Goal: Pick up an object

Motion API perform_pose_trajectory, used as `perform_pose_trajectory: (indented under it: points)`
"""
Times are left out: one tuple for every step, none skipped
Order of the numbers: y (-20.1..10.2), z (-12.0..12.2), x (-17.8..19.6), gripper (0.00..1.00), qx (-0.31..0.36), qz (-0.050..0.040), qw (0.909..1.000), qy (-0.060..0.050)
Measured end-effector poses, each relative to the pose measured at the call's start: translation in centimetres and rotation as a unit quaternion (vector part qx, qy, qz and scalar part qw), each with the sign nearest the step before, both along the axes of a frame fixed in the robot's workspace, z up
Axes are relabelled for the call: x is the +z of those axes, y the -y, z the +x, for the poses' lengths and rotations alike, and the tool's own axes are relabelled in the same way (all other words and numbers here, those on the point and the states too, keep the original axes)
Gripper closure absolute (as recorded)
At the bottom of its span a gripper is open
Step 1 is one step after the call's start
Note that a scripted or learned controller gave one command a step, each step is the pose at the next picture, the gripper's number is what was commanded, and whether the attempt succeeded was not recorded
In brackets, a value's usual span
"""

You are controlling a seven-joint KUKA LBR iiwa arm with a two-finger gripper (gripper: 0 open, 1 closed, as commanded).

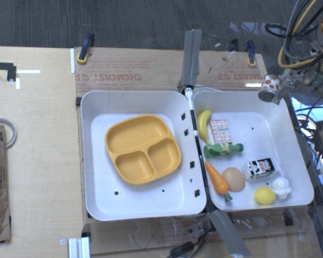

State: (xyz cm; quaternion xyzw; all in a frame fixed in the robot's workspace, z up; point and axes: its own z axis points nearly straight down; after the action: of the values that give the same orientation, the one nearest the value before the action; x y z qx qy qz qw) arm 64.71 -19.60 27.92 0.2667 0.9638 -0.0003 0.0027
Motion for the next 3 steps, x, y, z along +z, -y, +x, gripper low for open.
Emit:
perform_pose_trajectory:
  points:
    - [2.6, -1.3, -3.3, 1.0, -0.135, 0.0007, 0.9908, -0.002]
    - [-3.0, -5.6, -5.9, 1.0, -0.089, 0.0007, 0.996, -0.002]
    - [-8.8, -3.2, -4.8, 1.0, -0.173, 0.0007, 0.9848, -0.001]
